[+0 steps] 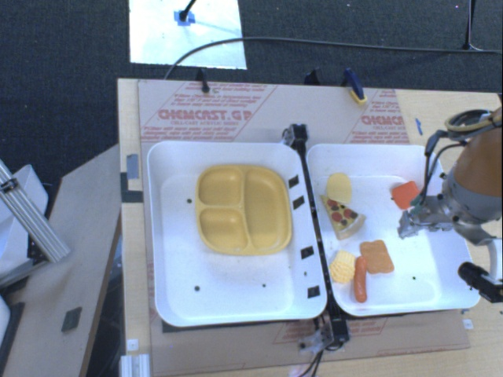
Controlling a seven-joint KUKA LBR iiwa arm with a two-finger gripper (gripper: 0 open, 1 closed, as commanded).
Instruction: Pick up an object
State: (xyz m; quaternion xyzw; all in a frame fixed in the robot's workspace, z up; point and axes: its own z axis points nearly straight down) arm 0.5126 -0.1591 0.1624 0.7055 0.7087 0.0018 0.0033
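One orange piece lies just beside the fingers, whose state is unclear.

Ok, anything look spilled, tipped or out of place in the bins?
Nothing stands out. The yellow divided plate lies flat in the left bin; the toy foods, including the pizza slice and hot dog, lie loose in the right bin.

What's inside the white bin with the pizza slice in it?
The right bin holds a pizza slice, a pale yellow piece, corn, a hot dog, a brown waffle-like piece and an orange piece. The gripper hides the floor beneath it.
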